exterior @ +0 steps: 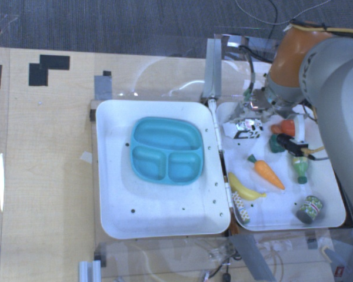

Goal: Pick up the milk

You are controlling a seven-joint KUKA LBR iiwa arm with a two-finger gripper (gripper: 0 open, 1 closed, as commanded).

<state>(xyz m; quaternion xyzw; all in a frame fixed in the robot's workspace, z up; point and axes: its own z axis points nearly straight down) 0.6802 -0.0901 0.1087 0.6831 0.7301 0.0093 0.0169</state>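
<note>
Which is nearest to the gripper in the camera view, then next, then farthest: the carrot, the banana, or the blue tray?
From the gripper:
1. Carrot, in the right bin, just below it.
2. Banana, lower, by the right bin's left wall.
3. Blue tray, in the left bin.

Large grey robot arm (335,93) cut off by the right edge, hiding part of the right white bin (282,219), gripper (247,124) fingers blurred and unreadable, small items beneath it indistinct

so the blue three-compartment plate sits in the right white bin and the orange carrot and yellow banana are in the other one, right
Not quite. The camera view shows the blue three-compartment plate in the left white bin, not the right one. The orange carrot and yellow banana do lie in the other bin, the right white bin.
</note>
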